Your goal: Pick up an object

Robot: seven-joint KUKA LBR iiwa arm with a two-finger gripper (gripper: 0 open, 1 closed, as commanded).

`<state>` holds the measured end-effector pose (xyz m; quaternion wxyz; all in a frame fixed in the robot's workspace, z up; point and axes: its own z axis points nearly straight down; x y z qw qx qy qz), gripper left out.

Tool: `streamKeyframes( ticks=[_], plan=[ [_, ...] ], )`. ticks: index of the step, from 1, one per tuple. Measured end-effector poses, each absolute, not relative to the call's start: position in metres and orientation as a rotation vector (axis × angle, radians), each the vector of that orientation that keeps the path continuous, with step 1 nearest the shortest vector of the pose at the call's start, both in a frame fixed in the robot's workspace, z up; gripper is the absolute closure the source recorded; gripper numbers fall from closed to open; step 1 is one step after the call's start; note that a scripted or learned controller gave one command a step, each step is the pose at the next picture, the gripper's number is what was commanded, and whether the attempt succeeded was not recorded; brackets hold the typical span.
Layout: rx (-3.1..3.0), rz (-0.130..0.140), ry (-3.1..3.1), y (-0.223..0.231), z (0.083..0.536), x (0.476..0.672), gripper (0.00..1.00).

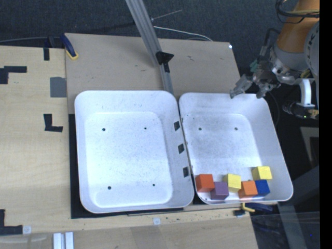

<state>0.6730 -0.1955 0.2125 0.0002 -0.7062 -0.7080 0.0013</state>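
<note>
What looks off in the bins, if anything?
Nothing spilled or damaged. The blocks are all crowded along the right bin's near edge rather than spread out; two orange, two yellow, a purple and a blue, some touching. The hand sits at that bin's far rim, well away from them.

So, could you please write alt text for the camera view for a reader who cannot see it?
Six small blocks, coloured orange, purple, yellow and blue, cluster at the near edge of the right white bin. The gripper hovers over that bin's far right corner, beside the left bin.
</note>
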Motion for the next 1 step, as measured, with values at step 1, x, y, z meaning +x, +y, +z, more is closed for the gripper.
streamKeyframes(
  ticks=[1],
  plan=[
    [-2.211, 0.001, -2.227, -0.1284, 0.2037, 0.6732, 0.00]
  ],
)
